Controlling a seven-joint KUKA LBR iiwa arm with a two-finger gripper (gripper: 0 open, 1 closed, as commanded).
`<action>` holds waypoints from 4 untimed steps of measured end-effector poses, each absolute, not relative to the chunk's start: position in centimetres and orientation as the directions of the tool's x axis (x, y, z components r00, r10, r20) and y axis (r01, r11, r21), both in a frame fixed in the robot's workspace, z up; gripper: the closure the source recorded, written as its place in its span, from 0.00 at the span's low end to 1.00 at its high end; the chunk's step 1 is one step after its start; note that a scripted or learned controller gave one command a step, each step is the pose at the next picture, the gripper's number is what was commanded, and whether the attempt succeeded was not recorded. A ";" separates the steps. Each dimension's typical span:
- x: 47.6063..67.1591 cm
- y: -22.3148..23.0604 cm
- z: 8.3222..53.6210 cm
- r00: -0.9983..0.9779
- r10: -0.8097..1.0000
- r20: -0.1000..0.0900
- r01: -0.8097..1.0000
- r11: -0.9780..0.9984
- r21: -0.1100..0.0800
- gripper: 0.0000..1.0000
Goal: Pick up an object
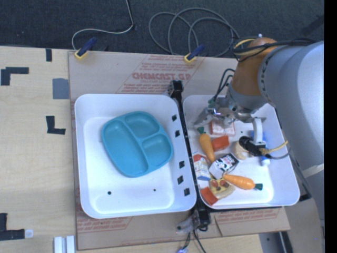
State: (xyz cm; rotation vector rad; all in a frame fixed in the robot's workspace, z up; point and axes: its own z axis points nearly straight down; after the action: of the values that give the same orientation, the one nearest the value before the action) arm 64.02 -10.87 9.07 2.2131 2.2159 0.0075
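Two white bins sit side by side on a cardboard sheet (142,78) laid over the tabletop (31,157). The left bin (87,194) holds a blue divided plate (137,143), lying flat a little above the bin's centre. The right bin (284,191) holds a heap of toy food in its left and middle part. There, a carrot (207,148) stands up and down in the frame near the left wall, with a red block (220,141) just to its right. A white and red carton (217,127) lies above the block and a black-and-white carton (224,164) lies below it. A second carrot (239,182) lies almost level in the lower middle, beside a pizza slice (219,189) toward the lower left corner. The arm (297,88) comes in from the right edge of the frame and bends over the upper part of the right bin. The gripper (211,114) is close above the white and red carton at the top of the heap. Whether it is open or closed on anything cannot be told from this angle.
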 end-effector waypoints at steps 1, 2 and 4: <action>64.2 -10.9 10.2 -0.001 1.000 -0.005 1.000 0.001 0.016 1.00; 64.1 -10.9 10.1 -0.001 1.000 -0.005 1.000 0.001 0.016 0.00; 60.4 -17.9 12.2 0.000 1.000 -0.002 1.000 0.000 -0.001 0.00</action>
State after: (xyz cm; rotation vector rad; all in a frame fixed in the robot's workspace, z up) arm 60.37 -17.94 12.17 2.2211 2.2210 -0.0028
